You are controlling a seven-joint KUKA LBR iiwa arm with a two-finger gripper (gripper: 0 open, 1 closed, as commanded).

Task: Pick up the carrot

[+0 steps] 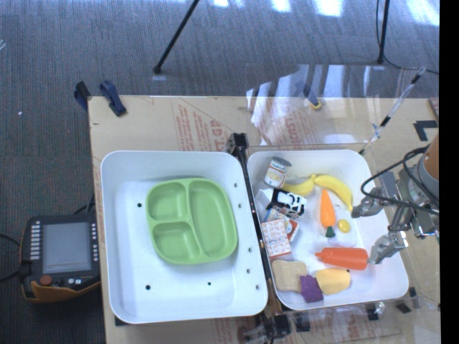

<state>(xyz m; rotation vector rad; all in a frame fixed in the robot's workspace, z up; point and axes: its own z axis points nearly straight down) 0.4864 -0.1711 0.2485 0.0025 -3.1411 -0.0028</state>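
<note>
Carrot (327, 209) — left of open pincer (374, 227)

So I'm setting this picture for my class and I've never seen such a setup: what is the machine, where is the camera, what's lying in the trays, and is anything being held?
The camera is fixed above the bench and looks down at a slant. The machine is a robot arm reaching in from the picture's right; its jaws hang open over the right edge of the right bin, with nothing between them. The left bin holds a green divided plate. The right bin holds toy food: the carrot it should pick up, a banana, a small can, an orange-red bottle lying on its side, a slice of bread and other small items. A handheld control pad lies on the floor.
</note>
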